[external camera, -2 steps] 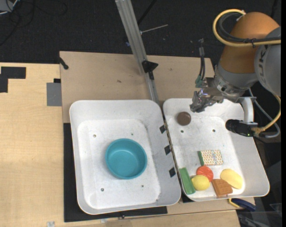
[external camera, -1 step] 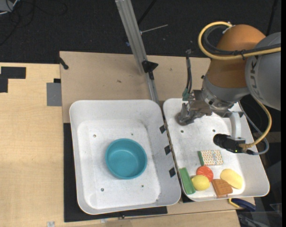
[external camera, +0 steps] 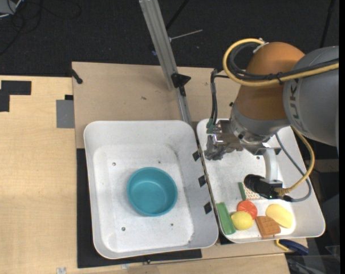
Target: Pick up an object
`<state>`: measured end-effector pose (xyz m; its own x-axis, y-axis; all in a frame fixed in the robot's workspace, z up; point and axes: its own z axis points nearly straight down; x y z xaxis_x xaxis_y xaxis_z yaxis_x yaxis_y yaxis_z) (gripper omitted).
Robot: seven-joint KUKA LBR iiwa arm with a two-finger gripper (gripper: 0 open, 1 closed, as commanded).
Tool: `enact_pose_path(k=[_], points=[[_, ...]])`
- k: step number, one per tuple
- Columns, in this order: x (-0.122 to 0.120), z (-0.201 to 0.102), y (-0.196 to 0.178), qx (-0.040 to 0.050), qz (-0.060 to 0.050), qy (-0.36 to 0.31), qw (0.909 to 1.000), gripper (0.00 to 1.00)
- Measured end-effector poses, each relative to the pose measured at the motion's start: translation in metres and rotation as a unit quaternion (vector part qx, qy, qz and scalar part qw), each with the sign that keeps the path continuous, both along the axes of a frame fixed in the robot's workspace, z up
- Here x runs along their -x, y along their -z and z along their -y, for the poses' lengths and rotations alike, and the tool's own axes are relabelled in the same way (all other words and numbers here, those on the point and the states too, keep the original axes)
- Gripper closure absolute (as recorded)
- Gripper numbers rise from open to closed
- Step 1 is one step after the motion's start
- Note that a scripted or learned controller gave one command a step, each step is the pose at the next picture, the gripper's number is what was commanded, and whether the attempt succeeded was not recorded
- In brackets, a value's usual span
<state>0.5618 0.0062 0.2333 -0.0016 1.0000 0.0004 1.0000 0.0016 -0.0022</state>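
- Left bin [external camera: 104, 147]: shallow white plastic with rounded corners, well left of the gripper. A smooth, round teal bowl [external camera: 152, 190] sits near its middle, with bare floor all round it.
- Right bin [external camera: 309, 221]: same white plastic, its floor speckled. The gripper [external camera: 216, 146], dark metal, hangs over the upper left corner, close to the wall between the bins. Whether it is open or closed, I cannot tell; nothing shows between its tips.
- Below and right of the gripper, crowded at the near edge: a long green stick [external camera: 224, 217], a round yellow ball [external camera: 242, 220], a red ball [external camera: 247, 207], a rough brown block [external camera: 268, 226], a smooth yellow lemon [external camera: 279, 214].
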Motion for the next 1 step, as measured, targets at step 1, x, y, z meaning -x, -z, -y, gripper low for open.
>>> enact_pose_path(k=[1], points=[[0.0256, -0.0448, 0.0113, -0.0001, 0.0, -0.001, 1.0, 1.0]])
